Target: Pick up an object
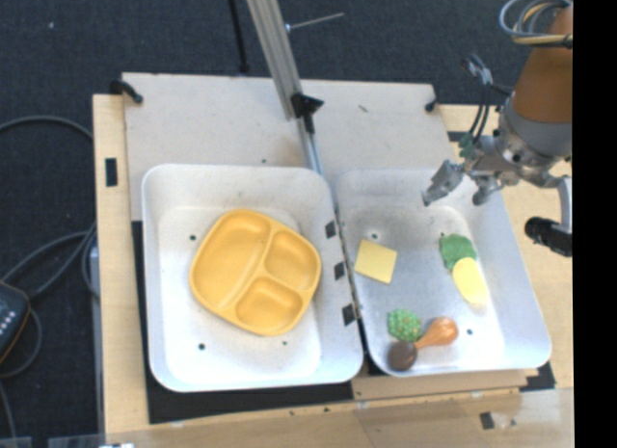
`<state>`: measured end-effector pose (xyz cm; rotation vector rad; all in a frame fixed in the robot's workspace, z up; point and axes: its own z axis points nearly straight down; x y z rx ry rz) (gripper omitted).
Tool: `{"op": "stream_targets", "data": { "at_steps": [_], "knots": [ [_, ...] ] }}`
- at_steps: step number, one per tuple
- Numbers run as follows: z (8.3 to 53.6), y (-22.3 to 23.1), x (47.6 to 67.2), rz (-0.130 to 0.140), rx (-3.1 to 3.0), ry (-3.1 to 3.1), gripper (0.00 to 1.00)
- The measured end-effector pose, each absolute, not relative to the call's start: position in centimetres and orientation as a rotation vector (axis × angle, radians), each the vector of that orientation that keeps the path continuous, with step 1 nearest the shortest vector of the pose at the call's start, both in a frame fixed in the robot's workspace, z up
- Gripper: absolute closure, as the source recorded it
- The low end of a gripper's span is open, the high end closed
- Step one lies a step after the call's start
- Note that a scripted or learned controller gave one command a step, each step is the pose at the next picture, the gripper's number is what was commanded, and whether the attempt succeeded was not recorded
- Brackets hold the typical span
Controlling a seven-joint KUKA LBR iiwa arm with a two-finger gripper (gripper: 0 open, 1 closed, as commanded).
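Objects lie loose in the right bin, and any one would serve. From that bin's centre, a flat yellow square sits toward nine o'clock; a green lump and a pale yellow oval touch each other at three o'clock; at six o'clock a small green floret, a brown ball and an orange piece crowd together.

The gripper hangs over the bin's twelve-to-one o'clock corner, its two fingers spread apart with nothing between them, clear of every object.

By their look these are small toy foods, probably light, stiff plastic with smooth skins, so weight should be no trouble but slipping may be. The yellow square lies flat and thin, offering little edge to pinch. The pale yellow oval seems the fairer target: rounded, standing proud of the floor, best taken across its narrow width, though the green lump against its twelve o'clock end could be nudged.

The left bin holds a yellow divided plate.
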<state>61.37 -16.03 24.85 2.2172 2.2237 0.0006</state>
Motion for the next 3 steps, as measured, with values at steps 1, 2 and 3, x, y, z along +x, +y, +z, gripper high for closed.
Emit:
{"op": "stream_targets", "data": {
  "at_steps": [1, 2, 3],
  "knots": [
    [24.8, -16.0, 61.4, 0.0, 2.217, 2.224, 0.0],
    [19.6, -16.2, 62.3, -0.006, 2.221, 2.224, 0.0],
    [13.6, -16.9, 62.7, -0.007, 2.223, 2.223, 0.0]
  ]
}}
